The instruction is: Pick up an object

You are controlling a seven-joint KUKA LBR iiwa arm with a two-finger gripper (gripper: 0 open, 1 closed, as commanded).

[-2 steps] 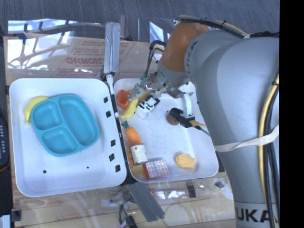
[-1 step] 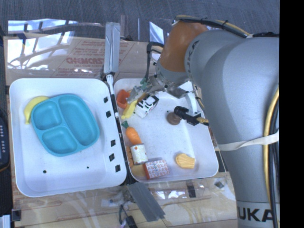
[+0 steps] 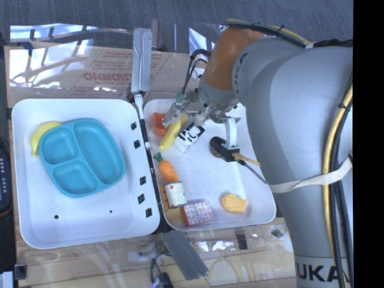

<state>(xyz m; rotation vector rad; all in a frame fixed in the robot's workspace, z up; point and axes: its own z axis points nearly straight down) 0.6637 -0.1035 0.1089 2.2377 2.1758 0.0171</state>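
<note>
While bent low, arm (image 3: 288, 101) over right bin (image 3: 258, 212)

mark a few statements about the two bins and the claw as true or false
1. A blue divided plate lies in the left bin. True.
2. The carrot lies on the blue divided plate. False: it lies in the right bin, near the wall shared with the left bin.
3. The claw is over the far end of the right bin. True.
4. A yellow banana sits beside the plate, at its far left edge. True.
5. The small can and the red patterned box are in the left bin. False: both are at the near end of the right bin.
6. The claw is over the left bin. False: it is over the right bin.
</note>
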